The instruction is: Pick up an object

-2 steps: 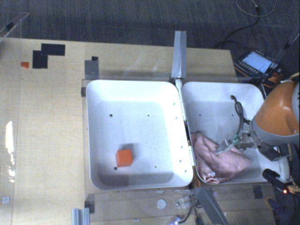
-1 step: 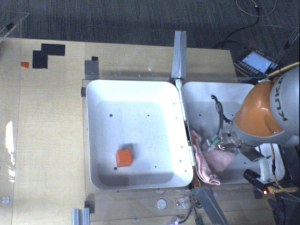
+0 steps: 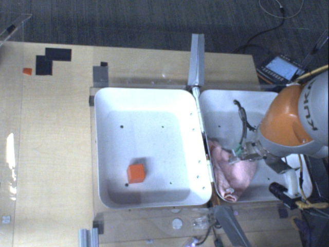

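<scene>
— Pink cloth (image 3: 232, 173), soft and crumpled: that is what lies under me. It sits in the right bin (image 3: 222, 112), bunched against the wall it shares with the left bin (image 3: 149, 107), down toward the near edge.

— And your jaws (image 3: 240, 154)? Spread, or pinched on it?

— I cannot tell. They hang right at the upper edge of the cloth, touching it or very close, but my own wrist and the orange band (image 3: 284, 118) crowd that spot. I see no fold lifted between them.

— Anything else to pick?

— An orange block (image 3: 136, 173) rests alone on the floor of the left bin, toward its near left corner, well apart from me.

— Any writing you can read?

— White letters on my grey housing, "KU" (image 3: 323, 115), cut off by the frame edge. A small lit screen (image 3: 280, 68) stands beyond the right bin; its text is too small to read.

— And the surroundings?

— A pale wood worktop (image 3: 51, 153) carries both bins. Black shapes (image 3: 50, 59) and a small orange square (image 3: 27, 71) mark its far left corner. A grey metal bar (image 3: 196, 60) runs back from the seam between the bins. Beyond lies dark carpet (image 3: 128, 9), with a thin cable (image 3: 280, 6) looped on it.
</scene>
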